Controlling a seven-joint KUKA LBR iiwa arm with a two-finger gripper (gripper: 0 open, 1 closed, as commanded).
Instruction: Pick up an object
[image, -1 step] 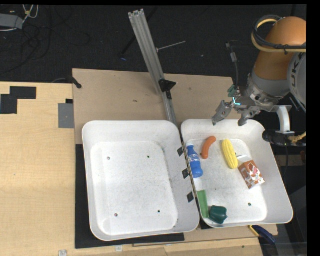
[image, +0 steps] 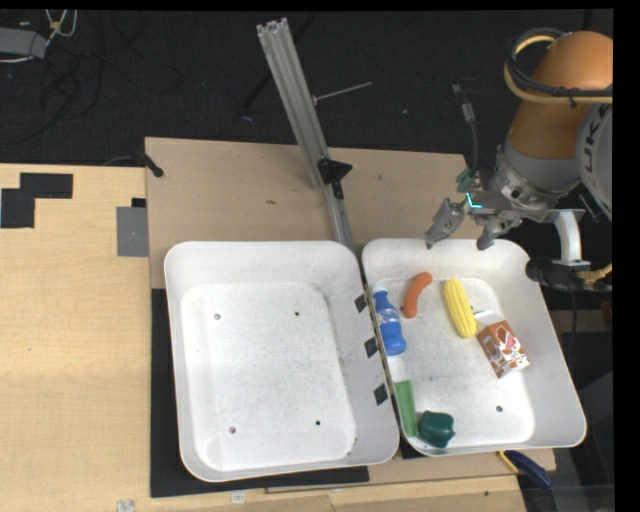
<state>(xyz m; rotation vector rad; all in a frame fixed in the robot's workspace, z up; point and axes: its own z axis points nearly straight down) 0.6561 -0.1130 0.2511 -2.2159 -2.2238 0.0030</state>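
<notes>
My gripper (image: 463, 232) hangs open over the far rim of the right bin (image: 555, 400), with nothing between its fingers. Below it in that bin lie an orange carrot-like piece (image: 415, 293) and a yellow corn cob (image: 459, 306), side by side. A blue-and-white bottle (image: 387, 322) rests along the bin's left wall. A brown snack packet (image: 502, 348) lies to the right of the corn. A green stick (image: 405, 406) and a dark green lump (image: 436, 428) sit near the front left corner.
The left bin (image: 265, 355) stands beside the right one, joined by black clips (image: 370, 345). A slanted metal rail (image: 305, 120) rises behind the bins. The bench's wooden surface (image: 70, 330) stretches to the left.
</notes>
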